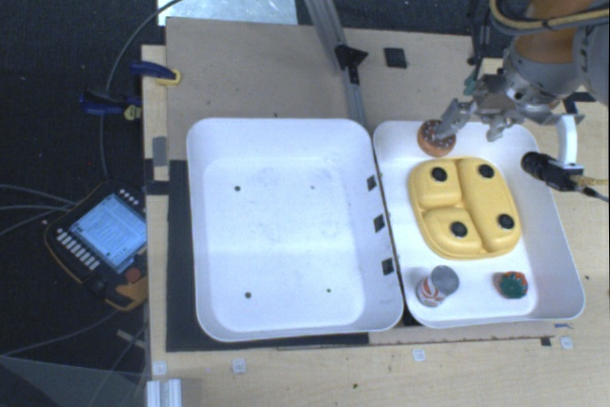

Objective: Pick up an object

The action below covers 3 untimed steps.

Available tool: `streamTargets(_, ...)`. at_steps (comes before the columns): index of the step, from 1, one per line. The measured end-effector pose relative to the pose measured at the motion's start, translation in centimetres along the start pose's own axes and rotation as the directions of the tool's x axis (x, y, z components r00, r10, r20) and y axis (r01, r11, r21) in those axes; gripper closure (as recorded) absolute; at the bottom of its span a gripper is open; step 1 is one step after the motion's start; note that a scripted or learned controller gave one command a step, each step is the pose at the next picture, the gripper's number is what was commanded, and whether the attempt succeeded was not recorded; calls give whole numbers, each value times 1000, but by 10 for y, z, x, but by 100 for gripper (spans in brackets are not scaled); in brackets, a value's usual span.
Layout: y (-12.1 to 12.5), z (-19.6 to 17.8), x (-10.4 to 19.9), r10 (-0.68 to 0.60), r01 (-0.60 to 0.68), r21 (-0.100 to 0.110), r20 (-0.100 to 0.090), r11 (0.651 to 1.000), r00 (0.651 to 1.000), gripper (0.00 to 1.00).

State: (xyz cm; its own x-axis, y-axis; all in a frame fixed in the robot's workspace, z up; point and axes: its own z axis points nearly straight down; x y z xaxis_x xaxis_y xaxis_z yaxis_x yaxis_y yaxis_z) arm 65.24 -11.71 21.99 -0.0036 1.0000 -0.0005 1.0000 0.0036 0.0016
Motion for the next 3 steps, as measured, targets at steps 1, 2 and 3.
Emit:
streamTargets(1,7,46,6,-3,3,2,0,1000,1000,0)
streamTargets(2,4,106,12,-3,3,4,-1,1000,1000,0)
streamTargets(3,7,131,11,-1,1,-5,2,1000,1000,0)
